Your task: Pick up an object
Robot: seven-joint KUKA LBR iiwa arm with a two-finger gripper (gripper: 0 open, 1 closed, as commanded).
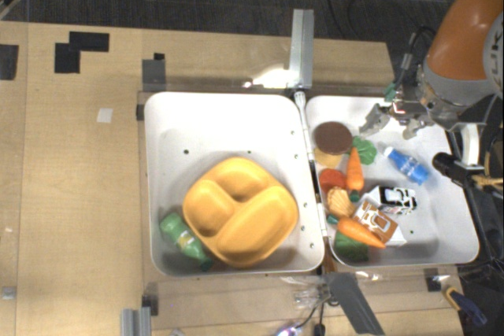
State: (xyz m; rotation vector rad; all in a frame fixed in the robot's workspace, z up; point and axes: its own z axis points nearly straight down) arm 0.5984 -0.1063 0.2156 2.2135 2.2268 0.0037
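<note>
We count two shallow white plastic bins on the bench: the left bin (161, 169) and the right bin (453, 228), sharing a middle wall.

Left bin, two items: one large yellow-orange moulded plastic divided dish (240, 210), lying low in the bin, and one green plastic bottle (179, 236) tucked at its lower-left edge, partly under the rim.

Right bin, clustered along its left side: one brown-topped round cylinder with a pale body (333, 142); one upright orange toy carrot (355, 170); a second orange carrot (360, 232) lying lower down; one green rounded piece (365, 149) just beside the cylinder; one tan lumpy piece (340, 202); one small printed orange-and-white packet (378, 219); one small black-and-white box (398, 199); one small blue plastic bottle (409, 166), apart from the cluster, toward the bin's middle.

The gripper (395, 120) hangs over the upper part of the right bin, above and near the blue bottle. Its two grey fingers are spread apart with nothing between them. The cluster items touch or overlap; the blue bottle lies free.
</note>
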